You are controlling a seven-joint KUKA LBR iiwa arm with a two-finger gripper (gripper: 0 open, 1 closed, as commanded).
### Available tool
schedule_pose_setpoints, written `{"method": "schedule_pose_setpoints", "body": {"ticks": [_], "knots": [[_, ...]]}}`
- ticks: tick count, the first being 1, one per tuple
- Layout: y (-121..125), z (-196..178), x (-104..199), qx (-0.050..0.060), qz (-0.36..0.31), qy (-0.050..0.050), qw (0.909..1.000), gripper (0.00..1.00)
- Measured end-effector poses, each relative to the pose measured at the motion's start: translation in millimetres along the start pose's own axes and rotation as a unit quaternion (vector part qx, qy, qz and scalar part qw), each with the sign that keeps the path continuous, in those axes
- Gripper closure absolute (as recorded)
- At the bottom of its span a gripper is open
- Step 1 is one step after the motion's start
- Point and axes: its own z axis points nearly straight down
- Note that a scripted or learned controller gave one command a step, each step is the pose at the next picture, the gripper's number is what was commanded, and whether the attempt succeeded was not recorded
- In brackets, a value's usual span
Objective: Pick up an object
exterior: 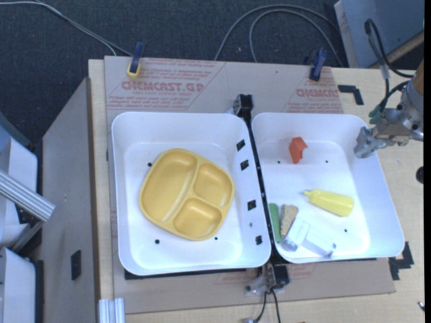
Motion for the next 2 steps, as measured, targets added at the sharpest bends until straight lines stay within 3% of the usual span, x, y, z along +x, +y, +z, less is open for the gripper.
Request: {"method": "schedule_pose_setpoints", "body": {"ticks": [1,2], "knots": [[-29,-103,-12,-0.006,0.001,-0.003,1.0000,1.00],[-57,-234,-33,-0.008,0.002,-0.004,1.0000,1.00]]}}
